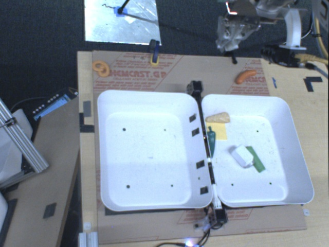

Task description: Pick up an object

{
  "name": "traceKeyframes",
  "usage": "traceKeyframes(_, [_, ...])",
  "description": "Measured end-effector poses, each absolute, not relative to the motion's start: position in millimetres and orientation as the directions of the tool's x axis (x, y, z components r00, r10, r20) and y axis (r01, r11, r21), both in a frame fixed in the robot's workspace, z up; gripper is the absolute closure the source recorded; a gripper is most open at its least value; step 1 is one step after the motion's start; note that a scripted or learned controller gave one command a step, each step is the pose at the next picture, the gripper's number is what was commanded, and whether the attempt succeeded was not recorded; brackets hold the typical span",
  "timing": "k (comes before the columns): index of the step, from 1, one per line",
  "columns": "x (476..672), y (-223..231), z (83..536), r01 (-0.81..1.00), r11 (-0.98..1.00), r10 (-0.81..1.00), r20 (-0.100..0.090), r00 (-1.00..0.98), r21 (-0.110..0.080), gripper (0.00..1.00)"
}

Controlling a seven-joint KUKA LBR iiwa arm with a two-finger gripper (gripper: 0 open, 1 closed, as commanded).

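Observation:
The right bin (288, 138) holds a tan bread-like piece (218, 118), a yellow square (219, 132), a small dark green item (211, 138) by the divider, a white block (241, 156) and a green strip (255, 159) beside it. My gripper (231, 37) hangs high above the bench's far edge, beyond the right bin and well away from these objects. I see nothing between its fingers.
The left bin (149, 153) lies beside the right one. On the board behind the bins lie an orange sausage shape (245, 76), a pretzel-like ring (101, 68) and a yellow-blue clamp (153, 52). A shiny sheet (121, 14) lies at the far left.

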State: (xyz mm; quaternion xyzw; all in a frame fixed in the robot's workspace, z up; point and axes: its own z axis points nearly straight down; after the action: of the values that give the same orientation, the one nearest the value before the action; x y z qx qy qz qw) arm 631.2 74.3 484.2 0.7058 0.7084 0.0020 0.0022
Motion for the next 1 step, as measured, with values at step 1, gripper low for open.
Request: traceKeyframes(1, [609.2, 144.1, 538.8, 1.0, 0.012, 1.0, 0.004, -0.012, 0.008, 1.0])
